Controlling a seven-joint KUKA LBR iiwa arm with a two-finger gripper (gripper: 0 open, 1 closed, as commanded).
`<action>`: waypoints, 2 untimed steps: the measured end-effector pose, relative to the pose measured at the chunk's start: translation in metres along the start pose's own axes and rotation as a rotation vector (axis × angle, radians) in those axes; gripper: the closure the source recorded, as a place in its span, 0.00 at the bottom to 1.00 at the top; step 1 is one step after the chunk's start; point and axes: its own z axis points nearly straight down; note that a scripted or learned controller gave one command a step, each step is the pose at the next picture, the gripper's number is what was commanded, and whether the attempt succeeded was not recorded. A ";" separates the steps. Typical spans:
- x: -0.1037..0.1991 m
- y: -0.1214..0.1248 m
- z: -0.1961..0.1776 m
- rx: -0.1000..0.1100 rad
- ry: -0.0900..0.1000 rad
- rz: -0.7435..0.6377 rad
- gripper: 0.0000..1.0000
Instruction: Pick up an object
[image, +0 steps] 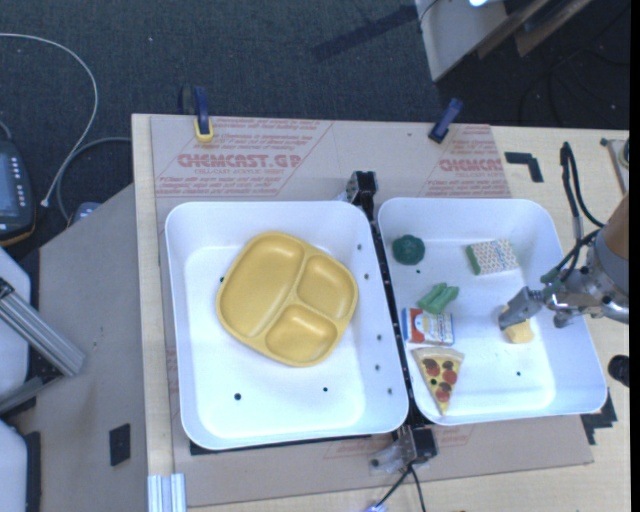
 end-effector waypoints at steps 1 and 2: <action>0.000 0.002 0.045 -0.001 0.000 0.000 0.00; -0.008 0.011 0.098 -0.009 -0.007 0.002 0.00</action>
